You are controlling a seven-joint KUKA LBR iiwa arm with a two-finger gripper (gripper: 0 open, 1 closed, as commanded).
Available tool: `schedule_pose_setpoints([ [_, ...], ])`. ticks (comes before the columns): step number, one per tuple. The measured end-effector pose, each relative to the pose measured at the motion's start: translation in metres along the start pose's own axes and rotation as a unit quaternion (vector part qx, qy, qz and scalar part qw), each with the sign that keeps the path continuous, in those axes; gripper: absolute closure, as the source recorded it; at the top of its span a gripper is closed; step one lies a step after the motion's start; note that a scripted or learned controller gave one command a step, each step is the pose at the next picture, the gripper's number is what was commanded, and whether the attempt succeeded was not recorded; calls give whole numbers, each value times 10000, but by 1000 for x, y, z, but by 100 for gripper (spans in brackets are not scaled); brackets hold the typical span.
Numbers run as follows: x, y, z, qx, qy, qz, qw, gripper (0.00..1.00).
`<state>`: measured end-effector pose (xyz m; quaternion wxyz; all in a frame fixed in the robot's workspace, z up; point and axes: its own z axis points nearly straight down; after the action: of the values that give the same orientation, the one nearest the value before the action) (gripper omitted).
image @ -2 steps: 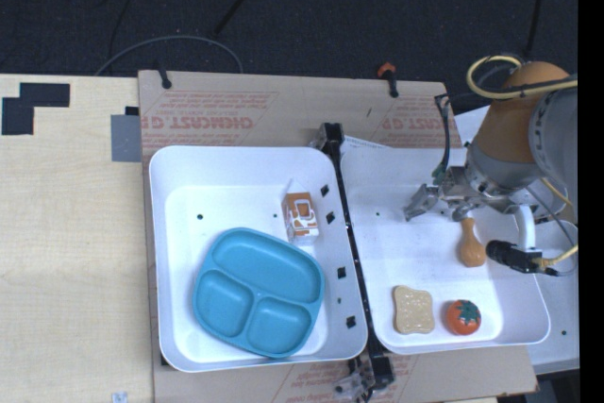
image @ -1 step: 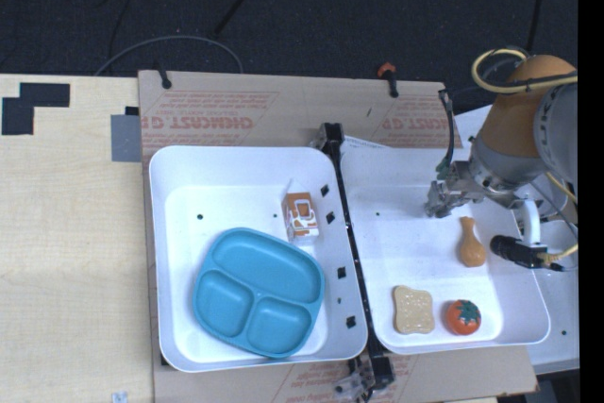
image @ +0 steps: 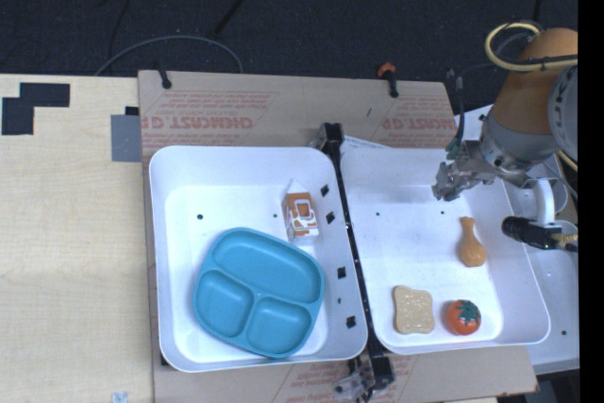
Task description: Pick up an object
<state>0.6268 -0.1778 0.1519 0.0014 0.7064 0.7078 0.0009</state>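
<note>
My gripper (image: 451, 180) hangs over the back of the right bin (image: 429, 179), with no object seen between its fingers. Below and to its right lies a small tan gourd-shaped piece (image: 471, 243), apart from the gripper. Near the front wall of that bin sit a slice of toast (image: 412, 310) and a red tomato (image: 462, 317), side by side. In the left bin (image: 175, 203) a blue divided plate (image: 258, 292) lies flat, with a small white and orange carton (image: 300, 215) standing just behind it.
A black divider (image: 344, 241) runs between the two bins. Cardboard (image: 283, 113) lies under and behind them. Bare white floor of the right bin spreads left of the gripper.
</note>
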Motion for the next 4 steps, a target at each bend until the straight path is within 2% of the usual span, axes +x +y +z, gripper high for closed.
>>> schedule_pose_setpoints([
  [2,-12,8,-125,-10,-8,-10,10000,100],
  [3,42,-6,-109,37,17,-13,10000,100],
  [4,92,-5,-93,37,14,-8,10000,100],
])
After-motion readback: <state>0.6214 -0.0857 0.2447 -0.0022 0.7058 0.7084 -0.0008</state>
